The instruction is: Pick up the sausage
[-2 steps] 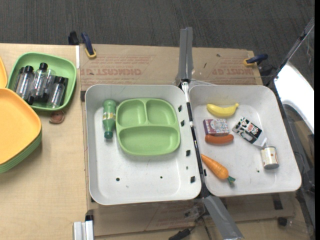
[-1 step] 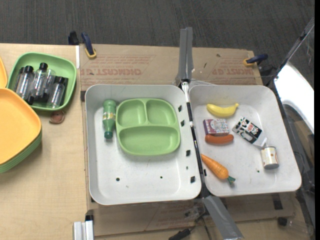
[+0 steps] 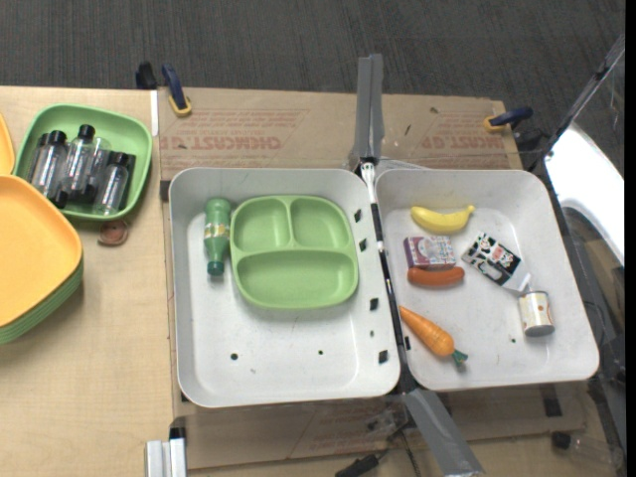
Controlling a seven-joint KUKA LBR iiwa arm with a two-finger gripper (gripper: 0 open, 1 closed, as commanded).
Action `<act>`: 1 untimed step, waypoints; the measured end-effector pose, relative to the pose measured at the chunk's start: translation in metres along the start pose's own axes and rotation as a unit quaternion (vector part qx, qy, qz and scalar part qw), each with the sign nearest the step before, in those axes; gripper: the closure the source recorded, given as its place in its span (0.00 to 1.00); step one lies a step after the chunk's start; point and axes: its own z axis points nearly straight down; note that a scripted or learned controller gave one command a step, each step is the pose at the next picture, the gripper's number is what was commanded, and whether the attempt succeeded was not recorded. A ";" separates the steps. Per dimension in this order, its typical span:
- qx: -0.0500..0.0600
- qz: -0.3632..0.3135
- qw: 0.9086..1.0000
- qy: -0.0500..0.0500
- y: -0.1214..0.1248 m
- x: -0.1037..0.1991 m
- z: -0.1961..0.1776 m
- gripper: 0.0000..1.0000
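arm pose: cannot tell | gripper state: cannot tell

A green tray (image 3: 294, 251) and a green bottle (image 3: 216, 235) sit in the left bin (image 3: 278, 366). A banana (image 3: 442, 217) and a carrot (image 3: 429, 333) lie in the right bin (image 3: 517, 356).

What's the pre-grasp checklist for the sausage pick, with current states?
1. Target located: red-orange sausage lies in the right white bin: ok.
2. Top access: nothing lies over it: ok.
3. Side clearance: small purple-and-white carton sits right against its far side: not ok.
4. Other neighbours: yellow banana, orange carrot, black-and-white pouch lie apart: ok.
5. Gripper state: cannot tell.
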 end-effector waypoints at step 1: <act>0.000 0.145 0.989 0.000 -0.023 -0.039 0.010 1.00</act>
